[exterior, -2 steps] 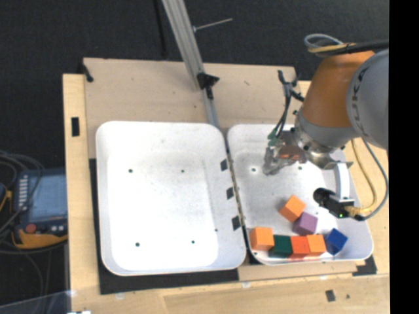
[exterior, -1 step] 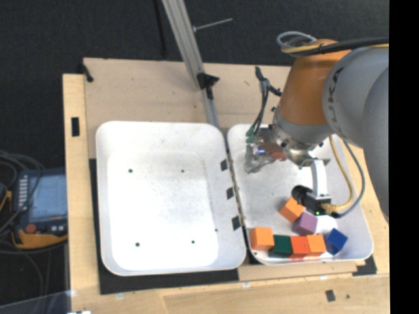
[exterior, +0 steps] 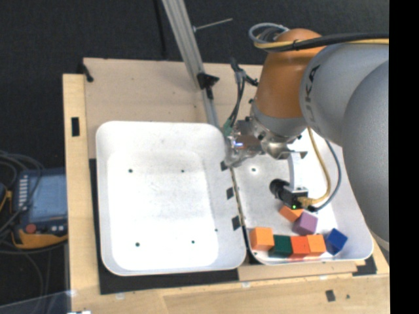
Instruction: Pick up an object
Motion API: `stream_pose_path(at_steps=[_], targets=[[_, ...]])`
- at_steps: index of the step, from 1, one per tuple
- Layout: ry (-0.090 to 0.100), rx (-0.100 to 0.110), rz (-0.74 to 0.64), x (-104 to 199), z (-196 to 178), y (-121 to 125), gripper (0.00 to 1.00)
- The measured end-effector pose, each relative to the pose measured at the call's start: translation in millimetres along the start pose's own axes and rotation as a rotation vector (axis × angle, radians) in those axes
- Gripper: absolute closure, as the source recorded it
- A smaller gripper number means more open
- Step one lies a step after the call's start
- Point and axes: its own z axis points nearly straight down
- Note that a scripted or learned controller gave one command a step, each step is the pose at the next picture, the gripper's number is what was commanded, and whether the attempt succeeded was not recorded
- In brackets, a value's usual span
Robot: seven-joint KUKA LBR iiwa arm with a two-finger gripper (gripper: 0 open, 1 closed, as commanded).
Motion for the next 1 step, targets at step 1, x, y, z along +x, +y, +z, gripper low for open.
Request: stream_pose_path(at_steps=[1], targets=[[-0.001, 0.004, 0.001, 53.6, 6.8, -1.2, 1.0]])
